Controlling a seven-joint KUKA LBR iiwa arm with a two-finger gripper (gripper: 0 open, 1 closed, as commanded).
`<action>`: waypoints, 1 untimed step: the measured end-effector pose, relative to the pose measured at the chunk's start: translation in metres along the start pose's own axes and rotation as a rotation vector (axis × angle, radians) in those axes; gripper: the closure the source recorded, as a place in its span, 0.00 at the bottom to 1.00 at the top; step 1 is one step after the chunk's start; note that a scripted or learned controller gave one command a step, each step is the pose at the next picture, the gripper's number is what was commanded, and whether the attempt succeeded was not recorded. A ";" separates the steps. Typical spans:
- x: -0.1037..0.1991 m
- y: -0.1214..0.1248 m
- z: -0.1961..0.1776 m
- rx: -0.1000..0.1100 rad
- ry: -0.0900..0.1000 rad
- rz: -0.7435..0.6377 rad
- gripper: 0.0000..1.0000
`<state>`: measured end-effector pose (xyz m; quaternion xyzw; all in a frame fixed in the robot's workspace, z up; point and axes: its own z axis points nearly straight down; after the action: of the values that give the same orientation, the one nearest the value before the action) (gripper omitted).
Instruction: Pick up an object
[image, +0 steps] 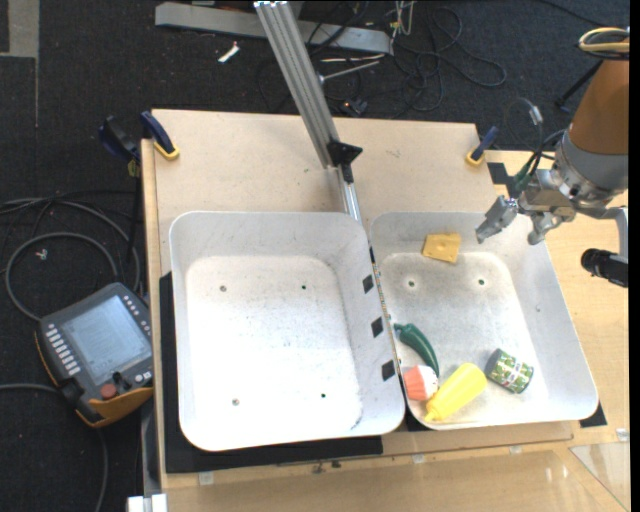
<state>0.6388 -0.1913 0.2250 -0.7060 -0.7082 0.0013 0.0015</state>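
My gripper (515, 227) hangs over the back right edge of the right bin (560, 330), its two fingers spread open with nothing between them. A tan yellow block (441, 247) lies at the bin's back, to the left of the gripper. Along the bin's front lie a green pepper-like piece (418, 344), a red and white piece (419, 380), a yellow bottle-shaped thing (456, 391) and a small green can (510, 371).
The left bin (200, 240) sits beside the right one. A metal pole (305, 85) slants from the back down to the seam between the bins. Clamps sit at the bench's back corners. A teach pendant (95, 345) lies on the floor at left.
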 end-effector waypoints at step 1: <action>0.000 -0.002 0.043 0.000 0.000 0.003 0.00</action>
<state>0.6367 -0.1916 0.1817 -0.7070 -0.7072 0.0014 0.0013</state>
